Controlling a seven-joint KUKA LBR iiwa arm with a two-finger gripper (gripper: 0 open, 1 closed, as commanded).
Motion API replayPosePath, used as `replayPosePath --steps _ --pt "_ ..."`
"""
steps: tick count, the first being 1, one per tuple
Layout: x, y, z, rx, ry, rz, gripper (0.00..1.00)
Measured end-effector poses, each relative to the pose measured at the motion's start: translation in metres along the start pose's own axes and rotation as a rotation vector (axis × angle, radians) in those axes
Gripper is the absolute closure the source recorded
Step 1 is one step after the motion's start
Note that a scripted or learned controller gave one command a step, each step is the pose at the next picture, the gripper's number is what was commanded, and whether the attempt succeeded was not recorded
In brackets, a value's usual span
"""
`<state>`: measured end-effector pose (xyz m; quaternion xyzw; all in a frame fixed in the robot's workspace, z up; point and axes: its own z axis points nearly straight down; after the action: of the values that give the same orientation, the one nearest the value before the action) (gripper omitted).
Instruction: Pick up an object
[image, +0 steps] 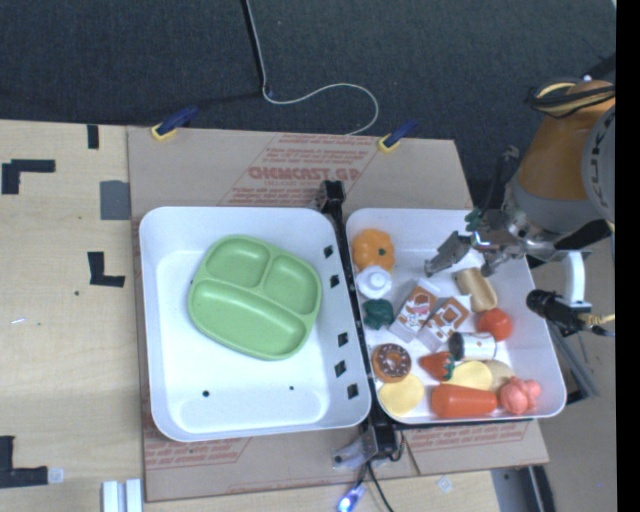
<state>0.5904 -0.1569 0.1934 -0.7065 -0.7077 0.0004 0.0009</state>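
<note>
Carrot (464, 401) lies lengthwise left-right along right bin (556, 372) front wall; claw (463, 254) spread open, holding nothing.

Two shallow white bins sit side by side on the bench: the left bin (160, 300) holds one green divided plate (255, 295), while the right bin (420, 222) holds roughly a dozen toy food pieces, among them one orange pumpkin (373, 246), one chocolate doughnut (390, 360), one carrot (463, 401) and two small printed cartons (432, 311). One robot arm (560, 160) reaches in.
</note>
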Motion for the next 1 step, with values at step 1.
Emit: replayPosePath --steps 1 --pt "0.0009 0.0003 -0.0098 0.0 0.001 -0.002 1.0"
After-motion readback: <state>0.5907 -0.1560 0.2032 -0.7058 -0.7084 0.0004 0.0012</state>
